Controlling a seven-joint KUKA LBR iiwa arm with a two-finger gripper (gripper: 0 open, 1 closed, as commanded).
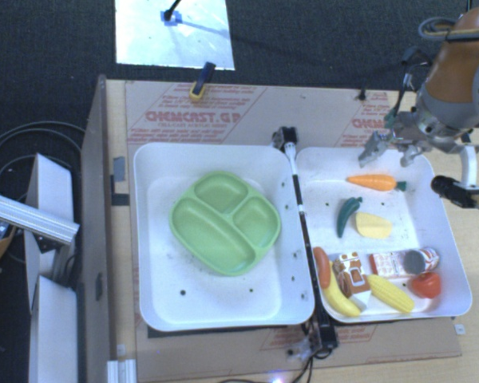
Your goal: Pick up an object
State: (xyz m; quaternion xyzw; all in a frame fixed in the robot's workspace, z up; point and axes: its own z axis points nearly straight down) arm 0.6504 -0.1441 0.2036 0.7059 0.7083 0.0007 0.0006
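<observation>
My gripper (389,153) hangs open over the far edge of the right bin (452,250), with nothing between its fingers. Just in front of it an orange carrot (374,183) lies in the bin. Nearer the middle are a dark green pepper (347,214) and a pale yellow wedge (373,226). Along the bin's near side lie a red sausage (322,266), a banana (339,298), a corn cob (389,292), a red tomato (425,284), a small printed box (352,272) and a long carton (393,262).
The left bin (146,238) holds a green divided plate (225,222). A black-tipped rod (295,182) runs along the seam between the bins. A black fitting (455,190) juts over the right bin's far right rim.
</observation>
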